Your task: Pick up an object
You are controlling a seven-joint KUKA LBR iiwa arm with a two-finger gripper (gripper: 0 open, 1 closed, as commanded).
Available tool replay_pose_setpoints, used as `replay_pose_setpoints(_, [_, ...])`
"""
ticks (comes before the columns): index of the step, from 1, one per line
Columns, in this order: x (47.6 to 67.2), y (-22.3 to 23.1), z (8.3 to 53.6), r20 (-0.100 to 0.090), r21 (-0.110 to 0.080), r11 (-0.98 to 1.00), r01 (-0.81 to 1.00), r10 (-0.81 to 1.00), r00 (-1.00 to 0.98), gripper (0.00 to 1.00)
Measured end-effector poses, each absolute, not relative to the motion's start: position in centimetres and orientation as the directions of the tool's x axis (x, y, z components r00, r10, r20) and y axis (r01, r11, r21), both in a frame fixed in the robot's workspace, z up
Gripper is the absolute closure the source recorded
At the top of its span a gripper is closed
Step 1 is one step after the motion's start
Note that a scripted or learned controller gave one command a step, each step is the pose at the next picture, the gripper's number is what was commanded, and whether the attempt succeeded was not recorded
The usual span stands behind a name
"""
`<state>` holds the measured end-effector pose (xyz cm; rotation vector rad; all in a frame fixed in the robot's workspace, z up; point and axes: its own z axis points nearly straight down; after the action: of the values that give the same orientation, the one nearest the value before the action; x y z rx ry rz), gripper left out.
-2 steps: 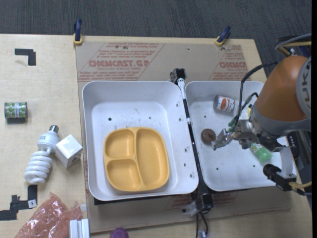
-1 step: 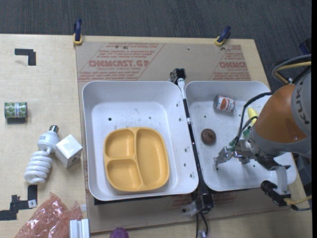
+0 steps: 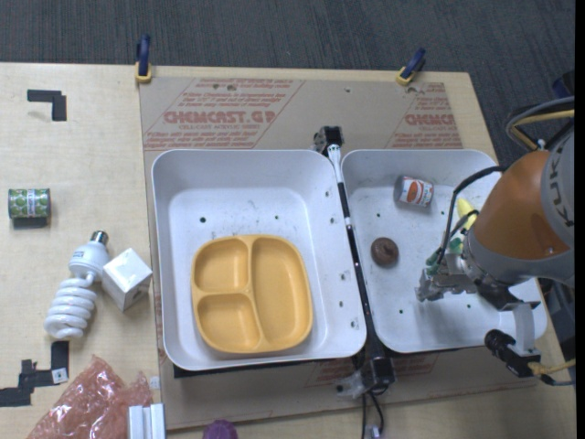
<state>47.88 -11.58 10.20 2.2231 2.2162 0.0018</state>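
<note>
Camera view, my log: right bin (image 3: 402, 323), glossy white plastic. Small can (image 3: 414, 192), cylindrical, lying at far side, long axis left-right. Round brown disc (image 3: 385, 251) mid-bin. Gripper (image 3: 437, 284) low over the bin floor, right of disc; state I cannot tell.

A spiral light bulb (image 3: 73, 293) lies on the bench (image 3: 82, 163) left of the bins, its base pointing far. A small white cube (image 3: 127, 278) sits just beside it on the right. Farther off, near the left edge, a small green can (image 3: 28, 205) lies on its side. At the near left corner there is a pink mesh bag (image 3: 87, 402). Two blue and yellow clamps (image 3: 143, 60) (image 3: 410, 66) grip the far edge of the brown board (image 3: 274, 108).
</note>
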Motion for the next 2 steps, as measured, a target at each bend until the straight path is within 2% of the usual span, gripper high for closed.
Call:
replay_pose_setpoints(1, [49.24,-4.39,19.24,-0.001,0.002,0.001,1.0,1.0,-0.001,1.0])
replay_pose_setpoints(2, [49.23,-4.39,19.24,-0.001,0.002,0.002,1.0,1.0,-0.002,0.0])
